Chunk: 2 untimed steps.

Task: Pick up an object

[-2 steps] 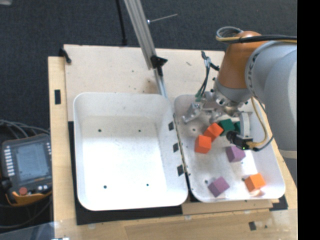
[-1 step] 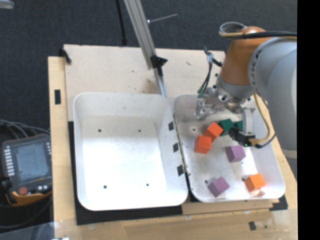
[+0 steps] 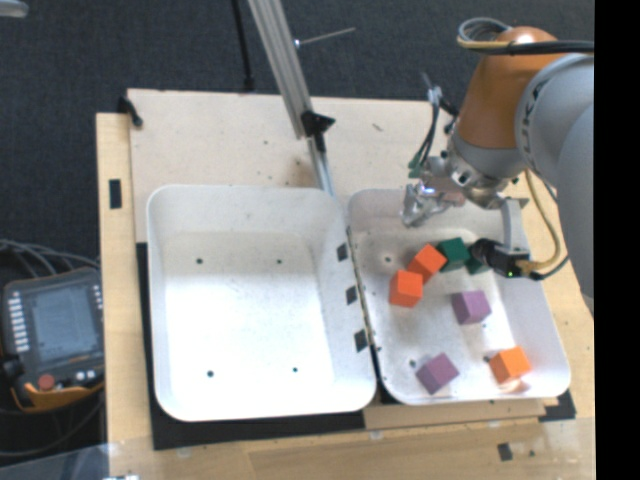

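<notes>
- Your claw (image 3: 418,206) hangs over the far end of the right bin (image 3: 540,318); you cannot tell how it is set.
- Blocks lie in that bin: two orange (image 3: 428,260) (image 3: 406,288) and a green (image 3: 455,252) just beside the claw, two purple (image 3: 470,306) (image 3: 437,372) and one more orange (image 3: 510,364) nearer you.

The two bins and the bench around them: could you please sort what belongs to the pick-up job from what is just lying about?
Belongs to the job:
- gripper
- right bin
- two orange blocks, touching
- third orange block
- two purple blocks
- green block

Just lying about:
- left bin
- handheld control pendant off the bench
- slanted metal rail
</notes>
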Tool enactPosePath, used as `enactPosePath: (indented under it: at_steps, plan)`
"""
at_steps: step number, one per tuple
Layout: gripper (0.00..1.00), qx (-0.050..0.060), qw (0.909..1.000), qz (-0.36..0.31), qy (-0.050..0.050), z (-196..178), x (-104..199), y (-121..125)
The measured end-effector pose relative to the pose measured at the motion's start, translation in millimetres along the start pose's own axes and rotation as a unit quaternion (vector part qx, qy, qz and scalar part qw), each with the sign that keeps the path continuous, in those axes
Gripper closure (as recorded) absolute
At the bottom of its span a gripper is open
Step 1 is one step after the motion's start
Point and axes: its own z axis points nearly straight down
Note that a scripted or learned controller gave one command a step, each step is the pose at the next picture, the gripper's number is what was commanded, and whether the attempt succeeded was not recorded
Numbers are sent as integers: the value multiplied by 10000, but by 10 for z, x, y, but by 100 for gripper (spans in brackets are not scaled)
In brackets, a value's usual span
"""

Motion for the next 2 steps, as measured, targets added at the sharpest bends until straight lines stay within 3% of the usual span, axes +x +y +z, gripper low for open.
enactPosePath:
  at_steps: [1, 2]
  plan:
    - [100, 0, 10000, -13, -2, -346, -21, 13]
    - [100, 11, 10000, -72, 12, -412, 506, 77]
